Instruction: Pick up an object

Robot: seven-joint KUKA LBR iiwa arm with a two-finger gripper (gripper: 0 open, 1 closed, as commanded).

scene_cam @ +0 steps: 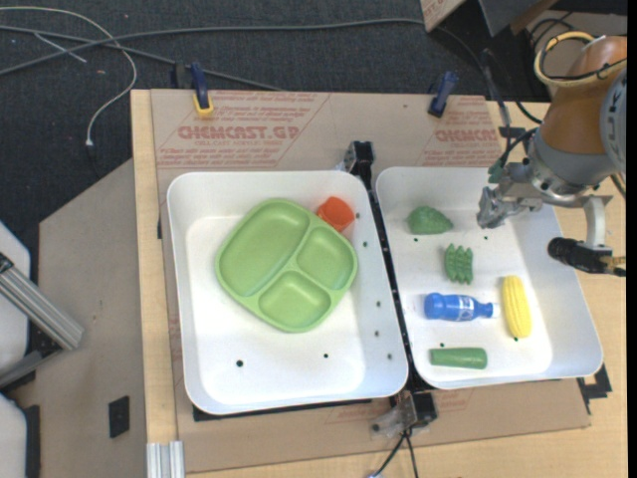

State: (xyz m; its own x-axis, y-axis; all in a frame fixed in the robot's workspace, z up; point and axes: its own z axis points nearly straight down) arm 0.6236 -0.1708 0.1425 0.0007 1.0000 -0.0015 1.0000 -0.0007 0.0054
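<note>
The pincer (490, 213) hovers near the right bin's (582, 352) back edge; whether it is open I cannot tell. Nearest is the green leafy toy (429, 221), just beside; descend squarely over it before closing.

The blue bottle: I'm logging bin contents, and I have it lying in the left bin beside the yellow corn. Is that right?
Not quite. The camera view shows the blue bottle lying in the right bin, not the left, beside the yellow corn.
</note>
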